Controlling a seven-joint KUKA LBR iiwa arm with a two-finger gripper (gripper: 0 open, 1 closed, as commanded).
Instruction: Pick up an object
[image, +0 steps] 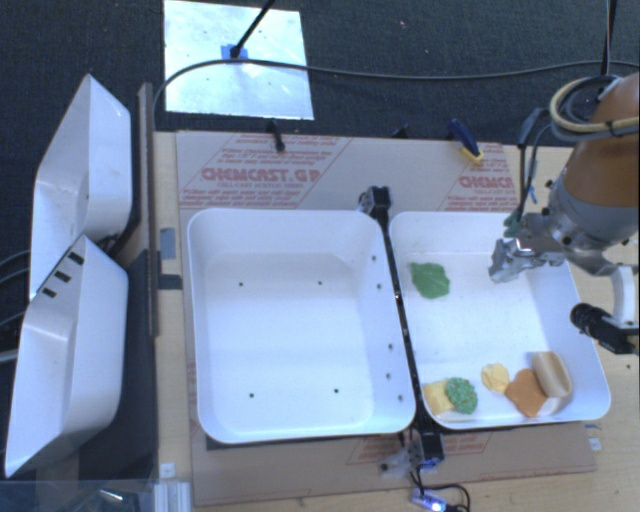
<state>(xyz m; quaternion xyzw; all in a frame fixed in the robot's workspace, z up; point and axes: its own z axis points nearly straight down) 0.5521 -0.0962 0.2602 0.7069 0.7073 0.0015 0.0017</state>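
- Two shallow white bins sit side by side; the left bin (290, 330) lies left of the black divider clamp (378, 200).
- "CHEMCAST GP" is printed in red on the masked sheet (262, 176) behind the left bin.
- Right of the clamp, the right bin (470, 330) holds a green leafy piece (431, 280), with a yellow piece (437, 397), a green floret (461, 394), a yellow chip (495, 377), an orange piece (526, 393) and a bread roll (551, 374) along its front wall.
- Farthest from the clamp, the gripper (505, 262) hangs over the right bin, nothing between its jaws; their spread cannot be made out.

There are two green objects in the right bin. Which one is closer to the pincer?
The lone green piece in the upper part of the right bin is closer to the pincer. The other green piece lies at the near edge, touching a yellow piece.
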